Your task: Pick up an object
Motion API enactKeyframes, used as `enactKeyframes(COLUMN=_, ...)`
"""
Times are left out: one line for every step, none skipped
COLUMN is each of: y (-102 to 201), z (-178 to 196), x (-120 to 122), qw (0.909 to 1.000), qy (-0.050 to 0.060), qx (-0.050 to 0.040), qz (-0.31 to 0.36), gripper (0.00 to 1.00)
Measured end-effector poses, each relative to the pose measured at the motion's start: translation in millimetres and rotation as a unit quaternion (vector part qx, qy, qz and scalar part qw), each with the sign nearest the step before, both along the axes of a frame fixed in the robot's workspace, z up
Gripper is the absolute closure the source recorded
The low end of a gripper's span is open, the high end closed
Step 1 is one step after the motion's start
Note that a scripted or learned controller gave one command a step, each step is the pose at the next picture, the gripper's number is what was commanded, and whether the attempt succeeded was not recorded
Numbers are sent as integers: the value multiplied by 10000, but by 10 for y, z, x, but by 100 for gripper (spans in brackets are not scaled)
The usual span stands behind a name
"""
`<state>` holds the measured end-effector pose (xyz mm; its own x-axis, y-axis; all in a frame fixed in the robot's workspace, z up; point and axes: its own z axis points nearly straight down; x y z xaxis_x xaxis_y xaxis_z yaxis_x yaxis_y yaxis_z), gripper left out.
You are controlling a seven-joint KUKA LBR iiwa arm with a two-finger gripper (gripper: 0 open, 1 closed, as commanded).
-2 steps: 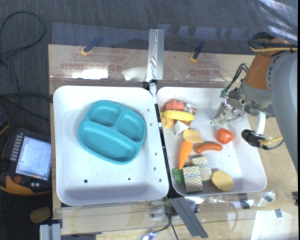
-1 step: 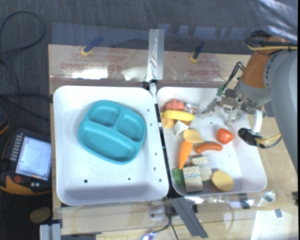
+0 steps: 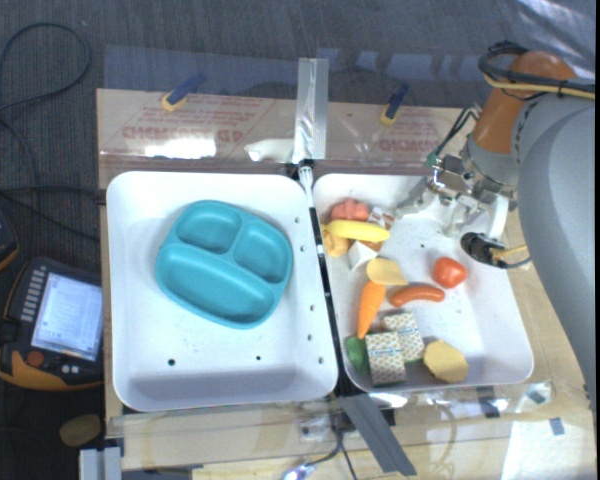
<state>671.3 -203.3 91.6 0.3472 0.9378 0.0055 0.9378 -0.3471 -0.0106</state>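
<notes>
The right bin point(image 3: 500, 313) holds several toy foods. A banana point(image 3: 357, 232) lies by a pink piece point(image 3: 350, 210) near the divider. A carrot point(image 3: 369, 309), a red sausage point(image 3: 417, 294) and a red tomato point(image 3: 449, 272) lie in the middle. A patterned box point(image 3: 393, 346), a green piece point(image 3: 355, 353) and a yellow potato point(image 3: 445, 361) sit at the front. My gripper point(image 3: 458, 196) hangs over the bin's back right corner, up and right of the tomato, apart from the foods.
The left bin point(image 3: 140, 358) carries a blue divided plate point(image 3: 225, 261). A raised divider point(image 3: 320, 268) separates the bins. The arm's grey body point(image 3: 570, 228) covers the right side. A teach pendant point(image 3: 55, 318) and cables lie on the floor at left.
</notes>
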Motion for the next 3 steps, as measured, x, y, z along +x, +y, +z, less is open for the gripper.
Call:
enactKeyframes(y=299, z=-19, x=-78, qw=9836, qy=74, qx=-108, qz=-1798, gripper=0)
enactKeyframes(y=590, z=-25, x=-532, qw=9410, qy=-61, qx=-59, qz=-3382, gripper=0)
enactKeyframes(y=306, z=-29, x=-167, qw=9238, qy=47, qx=-57, qz=-3828, gripper=0)
